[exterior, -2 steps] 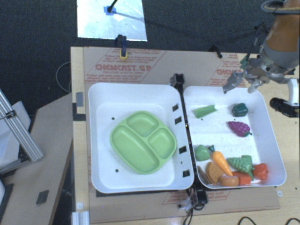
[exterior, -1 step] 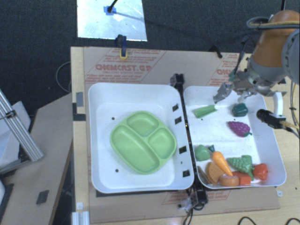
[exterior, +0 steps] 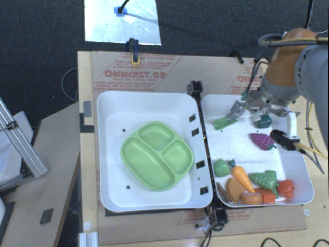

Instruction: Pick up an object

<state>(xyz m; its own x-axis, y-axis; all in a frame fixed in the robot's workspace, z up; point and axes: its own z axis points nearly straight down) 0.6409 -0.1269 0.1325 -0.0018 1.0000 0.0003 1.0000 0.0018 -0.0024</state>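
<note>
the gripper (exterior: 245, 110) hangs low over the far end of the right bin (exterior: 300, 161), one finger (exterior: 236, 109) just above a green pickle-like piece (exterior: 224, 122); whether it grips anything cannot be told. a teal piece (exterior: 263, 120) and purple grapes (exterior: 262, 140) lie close by. other toy foods crowd the near edge, leaving bare floor mid-bin. the left bin (exterior: 115, 112) holds a green divided plate (exterior: 157, 155).

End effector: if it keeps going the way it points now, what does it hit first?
Probably the green piece just off the end effector tip, toward the bin divider. Depth is unclear; they may already touch.
</note>
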